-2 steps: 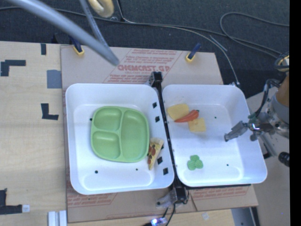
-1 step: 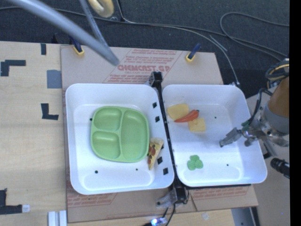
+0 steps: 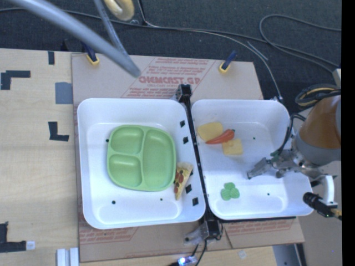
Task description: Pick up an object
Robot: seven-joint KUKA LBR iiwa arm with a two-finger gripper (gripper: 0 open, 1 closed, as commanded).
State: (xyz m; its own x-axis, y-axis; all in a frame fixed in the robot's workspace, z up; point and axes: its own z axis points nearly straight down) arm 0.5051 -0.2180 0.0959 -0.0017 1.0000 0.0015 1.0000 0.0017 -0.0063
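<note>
1. The task names no particular object, so the likeliest candidate is the green broccoli piece (image 3: 229,192), which lies on the floor of the right bin (image 3: 244,107), in the half nearer the camera and closer to the central divider than to the arm's side.
2. It is a small lumpy cluster with no clear long axis; whether it points any way cannot be told.
3. Further from the camera than the broccoli lie a yellow round piece (image 3: 209,131), an orange-red carrot-like strip (image 3: 221,137) and a yellow block (image 3: 233,147), all close together. The strip's long axis runs on a slant, its upper end toward the arm's side.
4. The gripper (image 3: 256,170) hangs above the bin floor to the arm's side of the broccoli, apart from every item. Whether its pincer is apart or together cannot be told.
5. Judged step: approach, nothing grasped yet. The next move would call for shifting over the chosen item, then descending squarely.
6. Beyond the divider, the left bin (image 3: 89,148) bears a green compartment plate (image 3: 141,157) and a pizza-slice toy (image 3: 181,179) just beside it.
</note>
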